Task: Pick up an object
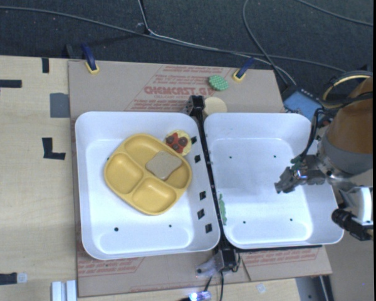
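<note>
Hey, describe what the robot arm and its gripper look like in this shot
The arm comes in from the right as a rounded grey body with an orange band above the wrist. A yellowish cable loops over its top and dark cables run down its side. The gripper is a small dark metal assembly; it is too blurred to make out more.

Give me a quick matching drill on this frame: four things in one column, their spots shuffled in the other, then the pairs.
Things:
1. yellow divided plate
2. tan slice
3. end effector
4. green dotted piece

Places:
A. on the cardboard beyond the bins
B. over the right bin, near its right wall
C. lying in the left bin
D. on top of the plate, around its centre

Pairs: 1-C, 2-D, 3-B, 4-A
</note>
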Tool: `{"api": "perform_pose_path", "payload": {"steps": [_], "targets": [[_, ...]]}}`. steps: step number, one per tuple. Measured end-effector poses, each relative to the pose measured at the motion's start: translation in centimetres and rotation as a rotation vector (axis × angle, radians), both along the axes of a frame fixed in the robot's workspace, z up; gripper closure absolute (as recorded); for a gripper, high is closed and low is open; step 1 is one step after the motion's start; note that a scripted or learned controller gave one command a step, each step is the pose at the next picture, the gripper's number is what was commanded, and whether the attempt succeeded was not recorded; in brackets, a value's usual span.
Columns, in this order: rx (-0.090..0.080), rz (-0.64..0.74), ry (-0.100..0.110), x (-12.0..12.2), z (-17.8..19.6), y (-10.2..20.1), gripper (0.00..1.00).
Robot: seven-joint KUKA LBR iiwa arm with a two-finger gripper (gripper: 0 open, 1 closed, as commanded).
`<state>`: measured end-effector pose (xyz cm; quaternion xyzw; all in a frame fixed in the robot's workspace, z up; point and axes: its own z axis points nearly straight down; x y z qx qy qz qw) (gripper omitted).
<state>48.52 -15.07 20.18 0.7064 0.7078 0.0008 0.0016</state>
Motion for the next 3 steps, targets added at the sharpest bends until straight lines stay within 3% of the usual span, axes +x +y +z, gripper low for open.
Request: {"api": "perform_pose_path", "payload": {"steps": [1,3], "targets": [[0.0,-0.001,0.0,0.1,3.4,0.0,1.0],[0.002,0.004,0.006,1.5,2.7,10.4,1.0]]}}
